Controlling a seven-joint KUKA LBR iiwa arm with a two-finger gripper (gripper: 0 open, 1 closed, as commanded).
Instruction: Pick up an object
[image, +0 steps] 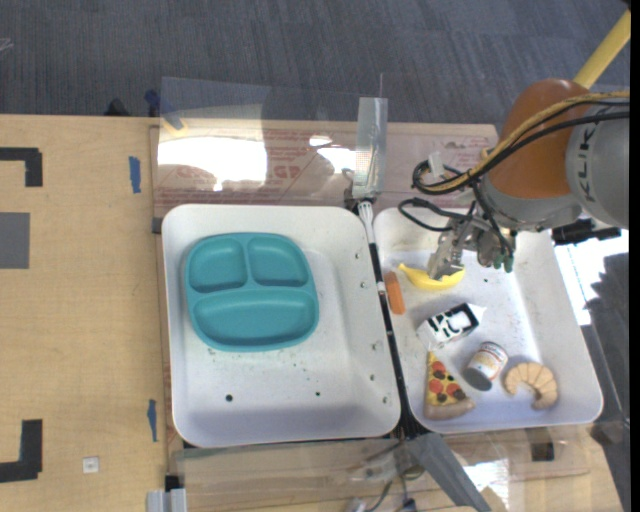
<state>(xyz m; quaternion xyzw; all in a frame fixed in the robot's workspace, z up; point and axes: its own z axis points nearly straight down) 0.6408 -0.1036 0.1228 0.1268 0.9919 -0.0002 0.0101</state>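
My gripper (470, 256) hangs low over the back of the right bin (570, 330), open, with nothing between its fingers. Its left finger (443, 258) stands just above the right end of a yellow banana (425, 277). An orange carrot (395, 295) lies by the bin's left wall. In front of the banana lies a black and white packet (451, 322). Further forward are a pizza slice (444, 384), a small can (484, 364) and a croissant (531, 382).
The left bin (340, 400) holds a teal divided plate (252, 290). A thin divider wall (383, 320) runs between the two bins. Black cables (440, 180) loop off the wrist at the back of the right bin. Wooden bench (75, 300) stretches to the left.
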